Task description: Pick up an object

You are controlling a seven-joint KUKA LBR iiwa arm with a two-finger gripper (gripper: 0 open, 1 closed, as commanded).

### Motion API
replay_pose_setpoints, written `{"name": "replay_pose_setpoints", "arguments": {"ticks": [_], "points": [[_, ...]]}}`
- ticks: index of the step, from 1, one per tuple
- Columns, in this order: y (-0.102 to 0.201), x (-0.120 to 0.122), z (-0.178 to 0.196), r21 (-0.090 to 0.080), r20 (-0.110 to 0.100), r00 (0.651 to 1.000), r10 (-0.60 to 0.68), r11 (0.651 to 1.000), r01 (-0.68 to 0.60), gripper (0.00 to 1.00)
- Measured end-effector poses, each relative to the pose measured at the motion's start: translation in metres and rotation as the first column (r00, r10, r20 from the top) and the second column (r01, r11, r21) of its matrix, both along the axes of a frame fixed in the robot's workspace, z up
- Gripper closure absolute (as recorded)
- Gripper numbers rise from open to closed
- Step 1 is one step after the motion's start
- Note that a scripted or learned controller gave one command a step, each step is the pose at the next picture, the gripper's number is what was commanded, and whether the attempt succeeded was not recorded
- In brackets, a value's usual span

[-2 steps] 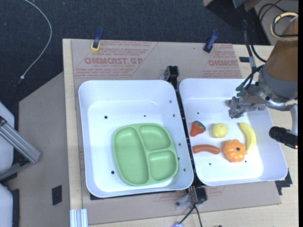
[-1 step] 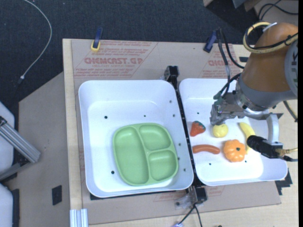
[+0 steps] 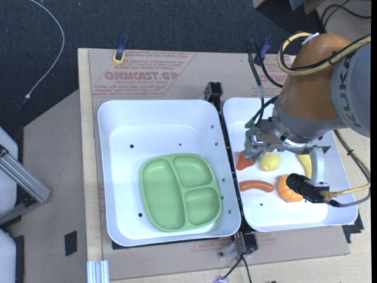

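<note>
- The grey arm with its orange band [image 3: 315,78] reaches in from the right and bends down over the right bin [image 3: 283,217], its wrist pointing towards that bin's left part.
- The jaws [image 3: 254,149] sit low over the right bin, near its left wall, just above a small red-orange piece [image 3: 245,162] and just left of a yellow ball-like object [image 3: 270,161].
- How far the jaws stand open cannot be told, since the wrist housing covers them from above; nothing is seen held between them.
- The left bin [image 3: 118,128] holds a green divided plate [image 3: 179,190] with three compartments, lying flat in the lower middle of the bin.
- The right bin holds several small toy-like things: the red-orange piece by its left wall, the yellow ball-like object beside it, an orange-red sausage-shaped object [image 3: 257,186] lying lower down, an orange object [image 3: 288,190] to the right of that, and a yellow curved piece [image 3: 304,162] partly hidden by the arm's fittings.
- A black fitting on a cable [image 3: 306,188] lies across the orange object.
- Both bins rest side by side on a brown board [image 3: 153,75] that covers the surface.
</note>
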State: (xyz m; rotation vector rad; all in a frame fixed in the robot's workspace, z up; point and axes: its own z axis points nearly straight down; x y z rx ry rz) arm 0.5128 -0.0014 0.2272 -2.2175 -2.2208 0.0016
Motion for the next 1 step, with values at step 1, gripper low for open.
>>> {"name": "replay_pose_setpoints", "arguments": {"ticks": [1], "points": [[0.0462, -0.0023, 0.0045, 0.000, 0.003, 1.000, 0.004, 1.000, -0.004, 1.00]]}}
